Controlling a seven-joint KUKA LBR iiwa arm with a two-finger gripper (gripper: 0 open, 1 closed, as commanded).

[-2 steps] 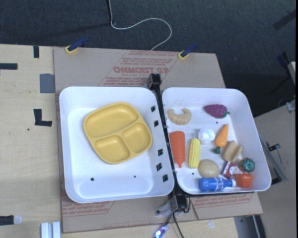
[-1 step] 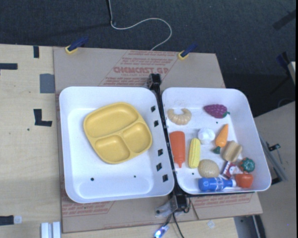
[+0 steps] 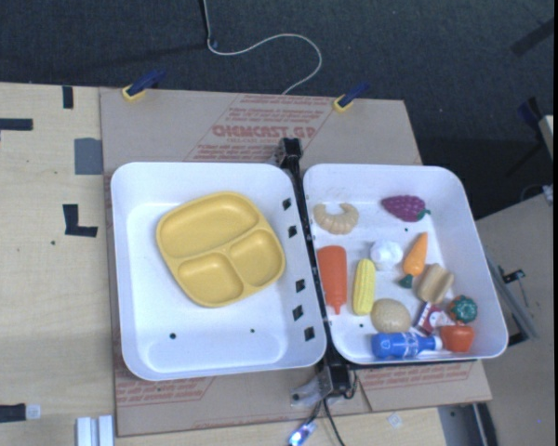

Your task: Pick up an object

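Gripper: I cannot tell its state from this frame; the arm would enter from the right edge of the frame, so the right bin is the nearer one

Right bin (image 3: 465,203): right of centre frame; holds a crowd of toy foods, any of which would serve as the object to pick

Best candidate: the toy carrot (image 3: 332,277), lower left part of that bin, close beside the divider; long axis runs nearly top-to-bottom of the frame, so in my judgement the fingers should close across it, left-to-right

Corn cob (image 3: 364,286): just right of the carrot, roughly parallel to it; the gap between them looks narrow, a likely snag for a descending finger

Grapes (image 3: 405,207): upper right of the bin, standing apart from the rest; an easier approach

Croissant (image 3: 338,216): upper left of the bin, curved, lying alone

Lower right cluster: blue bottle (image 3: 402,345), potato (image 3: 391,316), small orange carrot (image 3: 415,254) and other pieces touching or nearly so; poor clearance

Left bin (image 3: 121,249): left of centre; bears a yellow divided plate (image 3: 221,247), lying flat, farther from the arm's side
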